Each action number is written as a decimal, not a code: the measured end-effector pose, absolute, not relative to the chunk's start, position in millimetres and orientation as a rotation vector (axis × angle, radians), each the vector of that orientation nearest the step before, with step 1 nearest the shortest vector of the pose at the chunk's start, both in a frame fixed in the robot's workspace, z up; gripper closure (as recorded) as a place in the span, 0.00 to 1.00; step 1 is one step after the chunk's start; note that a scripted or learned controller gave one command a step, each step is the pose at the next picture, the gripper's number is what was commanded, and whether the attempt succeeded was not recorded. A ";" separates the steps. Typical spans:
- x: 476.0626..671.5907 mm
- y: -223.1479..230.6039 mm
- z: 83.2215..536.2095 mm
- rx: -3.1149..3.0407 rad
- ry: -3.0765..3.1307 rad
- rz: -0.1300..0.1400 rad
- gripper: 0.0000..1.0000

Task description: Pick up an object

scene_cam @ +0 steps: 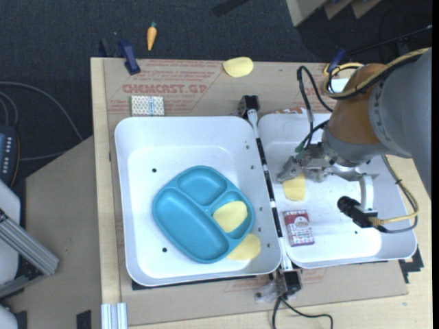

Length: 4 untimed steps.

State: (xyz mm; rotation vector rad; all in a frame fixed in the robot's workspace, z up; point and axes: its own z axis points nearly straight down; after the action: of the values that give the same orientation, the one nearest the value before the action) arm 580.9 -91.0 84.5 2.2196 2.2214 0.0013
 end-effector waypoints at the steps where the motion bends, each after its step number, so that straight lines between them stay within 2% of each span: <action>1: 581.3 -90.9 94.6 2.218 2.221 0.003 1.00; 2: 581.2 -90.9 94.4 2.219 2.220 0.003 0.00; 4: 560.6 -97.5 84.5 2.223 2.223 -0.002 0.00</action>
State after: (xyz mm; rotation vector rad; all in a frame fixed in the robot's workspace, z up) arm 560.6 -97.5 84.5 2.2234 2.2226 -0.0015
